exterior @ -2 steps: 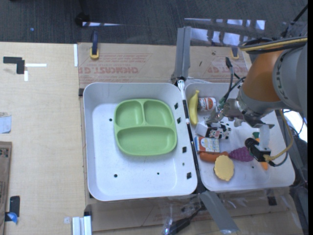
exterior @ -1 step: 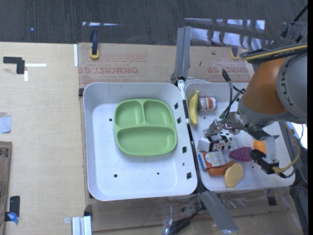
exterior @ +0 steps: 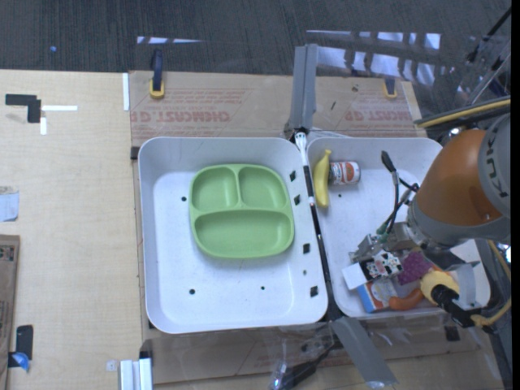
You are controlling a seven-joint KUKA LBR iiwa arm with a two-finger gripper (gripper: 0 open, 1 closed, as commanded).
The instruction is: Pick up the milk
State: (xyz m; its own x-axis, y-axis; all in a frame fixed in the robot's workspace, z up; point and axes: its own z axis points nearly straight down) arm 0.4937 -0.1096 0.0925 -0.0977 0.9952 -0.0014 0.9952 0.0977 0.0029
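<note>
The big grey arm (exterior: 463,189) with the orange band hangs over the near right part of the right bin (exterior: 357,210). Its gripper (exterior: 375,249) sits right down on the clutter there. Honestly can't tell whether it's released or clamped on anything, that end is too cluttered and small to read.

The milk (exterior: 383,265) looks to be the little white carton with black cow patches, directly under or against the gripper, in the near half of the right bin. My guess is it's a toy or small carton: light, boxy, fairly stiff on the flat faces but likely to dent if squeezed hard, and a bit slick. I'd take it across two opposite flat sides around the middle, not by a corner. The trouble is that its neighbours are pressed right up against it, so something else could get pinched along with it.

Containers:

- **Left bin** (exterior: 150,218): holds just a green divided plate (exterior: 241,211), roughly centred toward the far side, with nothing in its three sections.
- **Right bin, far left corner:** a banana (exterior: 322,179) lies along the wall, with a small red-and-white can (exterior: 344,172) on its side just beside it. Both are well apart from the milk.
- **Right bin, around the milk:** a purple lump (exterior: 418,264) to the right, an orange thing (exterior: 404,302) nearer, and a blue-and-white packet (exterior: 370,297) by the near wall.
</note>
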